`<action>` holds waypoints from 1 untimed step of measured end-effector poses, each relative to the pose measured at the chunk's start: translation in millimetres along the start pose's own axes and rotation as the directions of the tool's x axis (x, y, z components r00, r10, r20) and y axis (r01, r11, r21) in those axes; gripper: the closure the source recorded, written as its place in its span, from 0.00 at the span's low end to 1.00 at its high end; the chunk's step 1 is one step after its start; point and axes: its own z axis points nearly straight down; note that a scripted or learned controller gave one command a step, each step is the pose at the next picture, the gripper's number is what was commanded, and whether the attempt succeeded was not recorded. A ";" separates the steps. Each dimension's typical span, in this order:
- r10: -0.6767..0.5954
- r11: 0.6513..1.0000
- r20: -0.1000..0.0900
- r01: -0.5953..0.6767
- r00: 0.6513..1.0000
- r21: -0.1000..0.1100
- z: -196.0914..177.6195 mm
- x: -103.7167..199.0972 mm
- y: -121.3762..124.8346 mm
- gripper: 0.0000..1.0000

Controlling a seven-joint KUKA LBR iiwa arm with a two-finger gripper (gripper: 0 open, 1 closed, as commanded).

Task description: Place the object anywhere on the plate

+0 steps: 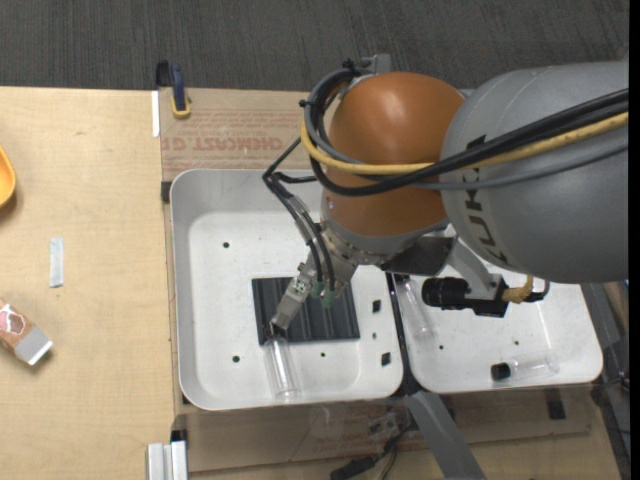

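Here the clear tube point(281, 370) lies in the left bin point(200, 298), one end touching the dark ribbed plate's point(340, 318) front-left corner, the rest on bare white floor. The pincer point(285, 318) hangs just above that corner; whether it is apart or together I cannot tell. The tube looks slick and round, so it may roll or slip away. Around the bins are the tan bench point(90, 168) and grey carpet point(300, 18).

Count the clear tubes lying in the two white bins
3. One tube lies in the left bin, at the near edge of the black plate. Two lie in the right bin: one near its left wall, one near its front. The arm may hide more.
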 end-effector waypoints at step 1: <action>0.001 1.000 0.001 -0.001 1.000 0.001 -8.3 -1.3 -0.3 1.00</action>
